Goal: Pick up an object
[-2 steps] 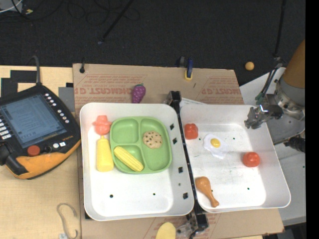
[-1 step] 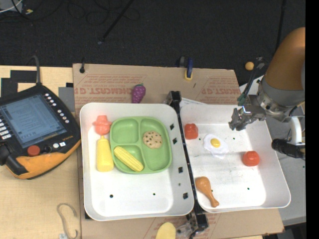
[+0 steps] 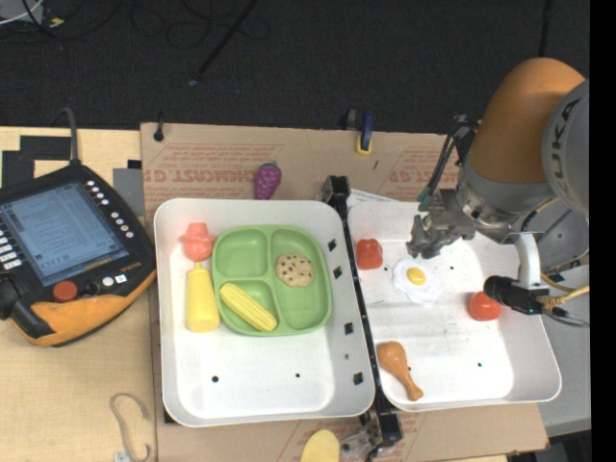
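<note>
Two shallow white plastic bins side by side. My gripper (image 3: 423, 246) hangs over right bin (image 3: 539, 378), just above glossy fried egg toy (image 3: 416, 278); whether it grips or is released, cannot tell. Near it: red round tomato (image 3: 483, 305), small red block (image 3: 369, 253), tan drumstick (image 3: 399, 366) by front edge. Left bin (image 3: 250, 388) holds smooth green divided plate (image 3: 310, 306) with cookie (image 3: 295, 269), ribbed corn (image 3: 248, 306).

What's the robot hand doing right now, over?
Gripper low in right bin, just above fried egg; grip unclear. Nothing seen held. Red piece left, tomato right, drumstick nearer front, all apart from egg.
</note>
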Tool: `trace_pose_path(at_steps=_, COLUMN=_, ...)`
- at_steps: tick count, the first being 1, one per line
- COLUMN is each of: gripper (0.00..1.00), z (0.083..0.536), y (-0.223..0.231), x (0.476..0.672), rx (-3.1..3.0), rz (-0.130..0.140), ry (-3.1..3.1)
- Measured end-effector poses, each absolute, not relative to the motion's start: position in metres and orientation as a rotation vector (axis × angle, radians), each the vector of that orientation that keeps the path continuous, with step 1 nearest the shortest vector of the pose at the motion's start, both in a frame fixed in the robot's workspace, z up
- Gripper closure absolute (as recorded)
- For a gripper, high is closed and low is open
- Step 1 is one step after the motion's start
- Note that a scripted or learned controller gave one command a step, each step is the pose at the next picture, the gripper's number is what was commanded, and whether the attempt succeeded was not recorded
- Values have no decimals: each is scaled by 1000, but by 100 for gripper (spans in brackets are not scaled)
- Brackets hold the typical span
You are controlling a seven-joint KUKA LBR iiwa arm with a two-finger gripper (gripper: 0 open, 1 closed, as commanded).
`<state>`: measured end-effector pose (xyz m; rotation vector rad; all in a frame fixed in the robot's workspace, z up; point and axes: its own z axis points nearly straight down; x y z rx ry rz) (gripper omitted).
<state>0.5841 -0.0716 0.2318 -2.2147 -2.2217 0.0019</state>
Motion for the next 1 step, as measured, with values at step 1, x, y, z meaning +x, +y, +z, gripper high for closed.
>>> trace_pose_path(at_steps=1, gripper=100, z=235, y=-14, x=564, rx=-2215, rz=2, ry=-2221)
